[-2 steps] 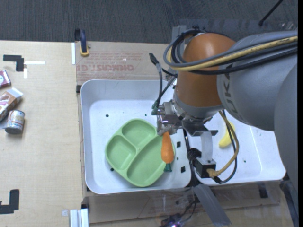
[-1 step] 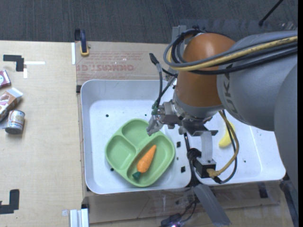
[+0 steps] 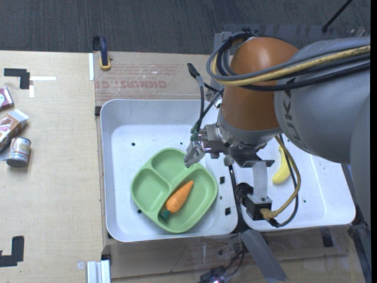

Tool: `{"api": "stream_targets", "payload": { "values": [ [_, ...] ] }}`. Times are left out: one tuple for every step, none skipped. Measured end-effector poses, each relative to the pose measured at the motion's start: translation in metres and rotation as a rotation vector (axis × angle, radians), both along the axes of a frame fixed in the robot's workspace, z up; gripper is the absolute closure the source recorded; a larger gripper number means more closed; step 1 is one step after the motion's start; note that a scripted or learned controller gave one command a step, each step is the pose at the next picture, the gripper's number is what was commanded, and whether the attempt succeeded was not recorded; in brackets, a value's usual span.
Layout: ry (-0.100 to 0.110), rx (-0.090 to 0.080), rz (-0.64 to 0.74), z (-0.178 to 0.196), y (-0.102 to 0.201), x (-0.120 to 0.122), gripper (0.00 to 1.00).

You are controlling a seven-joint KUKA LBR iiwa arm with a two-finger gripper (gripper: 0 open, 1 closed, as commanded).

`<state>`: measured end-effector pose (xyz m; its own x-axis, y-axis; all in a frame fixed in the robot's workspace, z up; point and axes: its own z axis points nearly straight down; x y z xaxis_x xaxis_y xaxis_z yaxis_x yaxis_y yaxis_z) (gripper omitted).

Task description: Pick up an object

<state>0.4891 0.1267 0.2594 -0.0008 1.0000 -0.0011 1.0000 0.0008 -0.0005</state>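
A green divided plate lies in the left white bin, toward its front. An orange toy carrot with a green stub rests in the plate's right compartment, slanting up to the right. A yellow banana lies in the right bin, partly hidden behind the arm. My gripper hangs over the plate's upper right rim, just above and to the right of the carrot's tip. The bulky orange wrist covers most of it, and nothing shows between its fingers.
The right bin sits under the arm. Black cables loop down over the divider between the bins. On the wooden bench at far left stand a small tin and snack packets. A clamp sits at the bench's back edge.
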Motion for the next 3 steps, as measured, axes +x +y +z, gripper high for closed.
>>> {"api": "stream_targets", "payload": {
  "values": [
    [0.001, 0.0, -0.003, -0.043, -0.089, -0.012, 0.0],
    [0.001, 0.0, -0.002, -0.063, -0.007, 0.026, 0.0],
    [0.001, 0.0, 0.0, -0.027, -0.001, 0.008, 0.0]
  ]
}}
